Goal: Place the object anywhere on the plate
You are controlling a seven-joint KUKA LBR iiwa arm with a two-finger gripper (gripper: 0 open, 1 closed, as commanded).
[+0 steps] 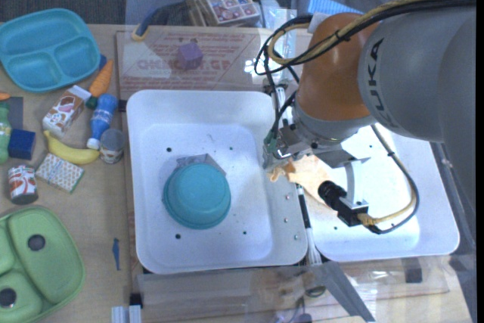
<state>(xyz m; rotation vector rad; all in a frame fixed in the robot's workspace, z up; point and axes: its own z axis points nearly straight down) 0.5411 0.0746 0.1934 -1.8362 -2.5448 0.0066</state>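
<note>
A round teal plate (198,195) lies in the left white bin (151,117), partly over a small grey scrap (193,160). My gripper (277,156) hangs under the orange wrist band, over the divide between the two bins at the right bin's left edge. A tan, orange-tinged object (304,172) shows just below and right of the gripper, close against it. The wrist hides where they meet, so I cannot tell whether it is held. The gripper is about a hand's width right of the plate.
The right bin (423,231) lies under the arm. A black cable plug (336,200) hangs from the wrist. Left of the bins lie a banana (69,150), a blue bottle (100,117), a teal tray (47,49) and a green tray (34,265).
</note>
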